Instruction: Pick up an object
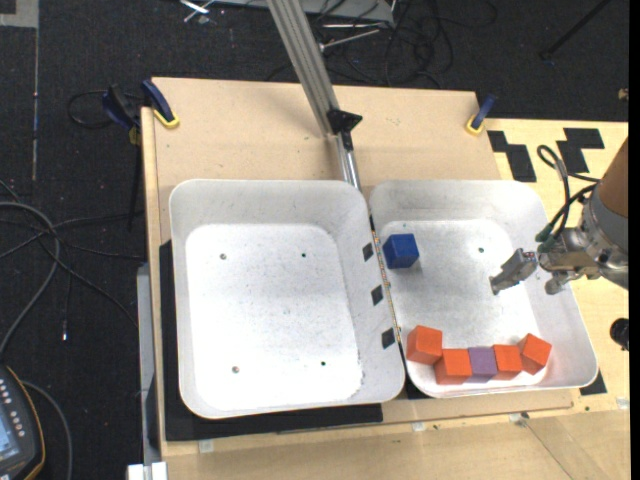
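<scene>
At the near edge of the right bin you see a row of 5 blocks lying against the front wall. From left to right they are an orange block, a second orange block, a purple block, a third orange block and a fourth orange block. Each touches or sits just beside its neighbour, and the 2 end blocks are turned at a slight angle to the rest.

Farther back, at the right side of the same bin, you find the gripper low over the bin floor, with the grey arm coming in from the right. Its 2 fingers are spread apart and nothing sits between them. It is well apart from the row of blocks and from the blue block.

Beyond that, look toward the left wall of the right bin: a blue block stands alone there, near the divide between the 2 bins, well apart from the row.

The left bin lies beside the right one, their walls touching along the middle, and both rest on the tan worktop. At the far side a metal pole slants down to the point where the 2 bins meet.
</scene>
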Robot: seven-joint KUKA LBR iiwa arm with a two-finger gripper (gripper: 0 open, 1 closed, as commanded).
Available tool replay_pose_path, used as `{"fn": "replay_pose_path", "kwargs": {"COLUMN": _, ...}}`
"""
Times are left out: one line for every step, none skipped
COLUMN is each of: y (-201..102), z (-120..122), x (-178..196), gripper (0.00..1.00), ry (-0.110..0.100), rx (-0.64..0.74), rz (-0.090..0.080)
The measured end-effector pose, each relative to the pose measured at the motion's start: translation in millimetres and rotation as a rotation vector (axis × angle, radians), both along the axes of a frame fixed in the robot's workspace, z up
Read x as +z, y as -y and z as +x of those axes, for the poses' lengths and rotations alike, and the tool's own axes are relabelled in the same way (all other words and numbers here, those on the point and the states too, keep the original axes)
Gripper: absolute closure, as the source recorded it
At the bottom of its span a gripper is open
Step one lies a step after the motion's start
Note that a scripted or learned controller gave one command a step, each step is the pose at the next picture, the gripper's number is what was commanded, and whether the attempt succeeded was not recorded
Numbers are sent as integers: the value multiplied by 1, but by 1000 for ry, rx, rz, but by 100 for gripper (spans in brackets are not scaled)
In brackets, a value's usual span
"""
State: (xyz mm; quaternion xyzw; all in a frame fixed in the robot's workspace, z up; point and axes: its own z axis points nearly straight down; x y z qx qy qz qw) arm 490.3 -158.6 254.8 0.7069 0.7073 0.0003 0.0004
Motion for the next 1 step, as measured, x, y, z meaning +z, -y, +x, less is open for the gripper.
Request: {"fn": "replay_pose_path", "kwargs": {"y": 64, "z": -1, "x": 32, "gripper": 0, "ry": 4, "rx": -6, "rz": -5}}
